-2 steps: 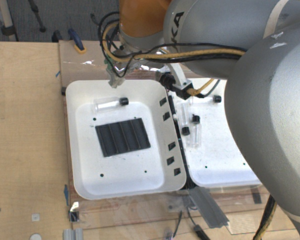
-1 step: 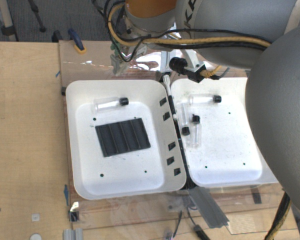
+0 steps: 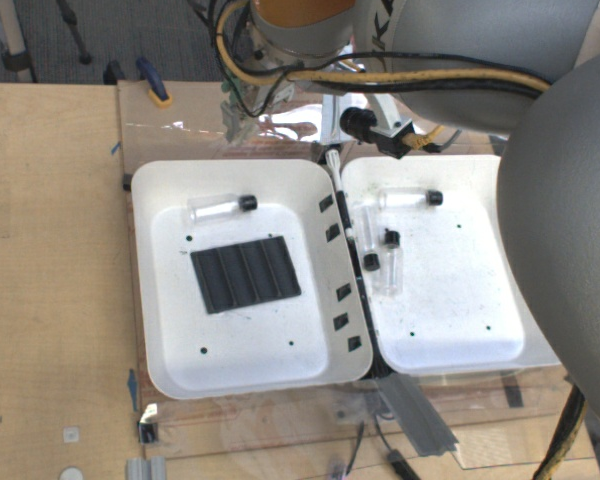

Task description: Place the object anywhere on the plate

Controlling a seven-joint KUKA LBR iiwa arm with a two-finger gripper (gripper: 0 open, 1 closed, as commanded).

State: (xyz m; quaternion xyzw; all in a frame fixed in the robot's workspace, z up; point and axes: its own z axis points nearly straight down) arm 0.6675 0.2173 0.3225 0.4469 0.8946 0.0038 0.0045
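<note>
A black ridged plate [image 3: 245, 273] lies flat in the middle of the left bin [image 3: 160, 358]. Just behind it rests a clear vial with a black cap [image 3: 221, 208], lying on its side and apart from the plate. My gripper [image 3: 243, 118] hangs beyond the back rim of the left bin, under the orange-banded wrist and a tangle of cables. It is well away from the vial and the plate. Nothing shows in its grasp.
The right bin [image 3: 480, 343] holds three more clear capped vials: one at the back [image 3: 408, 199] and two close together near its left wall [image 3: 388, 258]. The big grey arm covers the right side. A blue clamp [image 3: 154, 83] sits on the bench behind.
</note>
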